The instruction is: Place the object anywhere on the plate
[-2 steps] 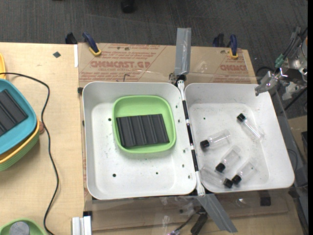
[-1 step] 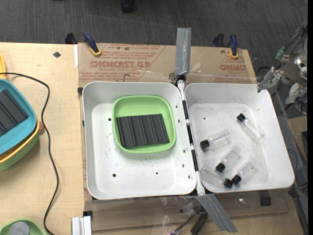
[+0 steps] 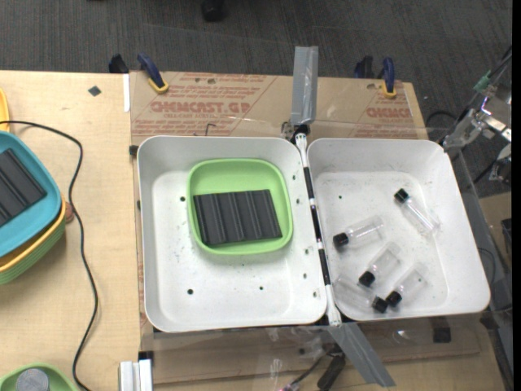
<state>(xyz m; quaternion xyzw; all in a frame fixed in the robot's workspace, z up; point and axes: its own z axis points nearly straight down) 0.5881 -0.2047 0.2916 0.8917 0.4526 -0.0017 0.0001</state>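
Looking down, I see a square green plastic plate (image 3: 278, 187) holding a ribbed black insert (image 3: 238, 217) in the left white bin (image 3: 163, 259); 5 clear black-capped vials (image 3: 358, 234) lie in the right white bin (image 3: 456, 218).

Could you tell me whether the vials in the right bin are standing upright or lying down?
Lying down. Each clear vial rests on its side on the right bin floor, black caps pointing sideways, none upright.

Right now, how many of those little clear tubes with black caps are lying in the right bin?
4, maybe more overlapping: one upper right, one centre-left, one lower middle, one near the bottom.
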